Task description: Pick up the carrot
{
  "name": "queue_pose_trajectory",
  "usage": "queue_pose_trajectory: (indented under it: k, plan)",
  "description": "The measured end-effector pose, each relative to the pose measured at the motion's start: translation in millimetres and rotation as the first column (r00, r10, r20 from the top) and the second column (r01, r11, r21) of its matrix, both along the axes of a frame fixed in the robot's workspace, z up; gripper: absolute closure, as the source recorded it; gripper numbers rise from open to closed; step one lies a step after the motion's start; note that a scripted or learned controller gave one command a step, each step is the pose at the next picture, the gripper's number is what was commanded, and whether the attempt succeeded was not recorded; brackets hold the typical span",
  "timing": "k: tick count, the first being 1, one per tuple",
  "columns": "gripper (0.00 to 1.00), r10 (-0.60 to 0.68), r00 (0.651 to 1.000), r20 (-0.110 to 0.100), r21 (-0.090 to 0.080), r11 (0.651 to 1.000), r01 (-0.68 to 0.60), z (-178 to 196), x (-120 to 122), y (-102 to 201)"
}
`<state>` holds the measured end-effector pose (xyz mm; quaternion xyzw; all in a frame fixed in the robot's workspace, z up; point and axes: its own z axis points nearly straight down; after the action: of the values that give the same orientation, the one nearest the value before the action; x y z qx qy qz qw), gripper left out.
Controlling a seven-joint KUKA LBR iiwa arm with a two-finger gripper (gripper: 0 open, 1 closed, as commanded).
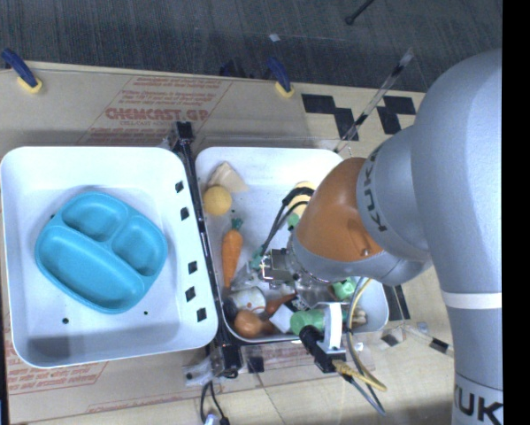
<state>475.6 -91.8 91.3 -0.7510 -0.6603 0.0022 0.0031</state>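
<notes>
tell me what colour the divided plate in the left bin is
Light blue; the plate shows clearly in the camera view.

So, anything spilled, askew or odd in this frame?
Nothing spilled or damaged. The carrot lies inside the right bin by its left wall, below a yellow ball. The blue divided plate sits tilted in the left bin, which seems harmless.
</notes>
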Motion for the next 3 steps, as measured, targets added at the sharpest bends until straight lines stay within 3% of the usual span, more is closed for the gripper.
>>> queue_pose_trajectory:
  k: [1, 2, 3]
  plan:
    - [0.00, -0.111, 0.994, -0.001, -0.002, 0.994, 0.111, 0.0, 50.3, -0.2]
    - [1.00, -0.106, 0.994, -0.008, -0.001, 0.994, 0.106, 8.9, 49.3, 0.4]
    - [1.00, -0.680, 0.733, -0.002, -0.003, 0.733, 0.680, 100.2, 26.2, 41.1]
